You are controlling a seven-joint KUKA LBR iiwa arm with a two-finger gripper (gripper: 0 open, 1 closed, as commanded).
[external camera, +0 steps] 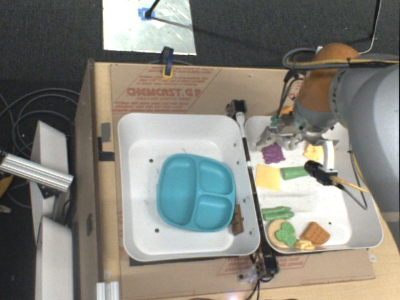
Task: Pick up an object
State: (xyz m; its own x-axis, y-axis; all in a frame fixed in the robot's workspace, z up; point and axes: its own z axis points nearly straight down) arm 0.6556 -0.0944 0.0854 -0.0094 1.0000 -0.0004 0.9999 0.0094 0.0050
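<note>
Camera view, looking down at a slant. The brown cardboard-covered surface (162,92) carries two shallow white bins whose rims meet down the centre of the frame.

Room: the left white bin (140,186) has bare floor along its upper and left sides. The right white bin (353,220) has bare floor across its middle and toward its lower right corner. Its upper part is crowded by the arm, which enters from the right edge of the frame.

Left bin, 2 things:
- one teal plastic plate with three compartments (194,192), lying flat at the bin's centre
- one small brown piece (237,219), just beside the plate's lower right rim, against the centre wall

Right bin:
- one purple ragged piece (272,153), upper left of the bin
- one pale yellow wedge (267,177), just below the purple piece
- one green stick-shaped piece (294,173), touching the wedge's right side
- one small yellow block (312,152), right of the purple piece
- one green pod (276,213), lower left
- one tan round dish (270,229), at the lower edge, holding one green lumpy piece (286,233)
- one orange waffle-patterned square (315,233), at the dish's right edge

Gripper (279,136): directly above the purple piece, at its upper edge. Whether it is wide or narrow, I cannot tell. Contact with the purple piece also cannot be told.
</note>
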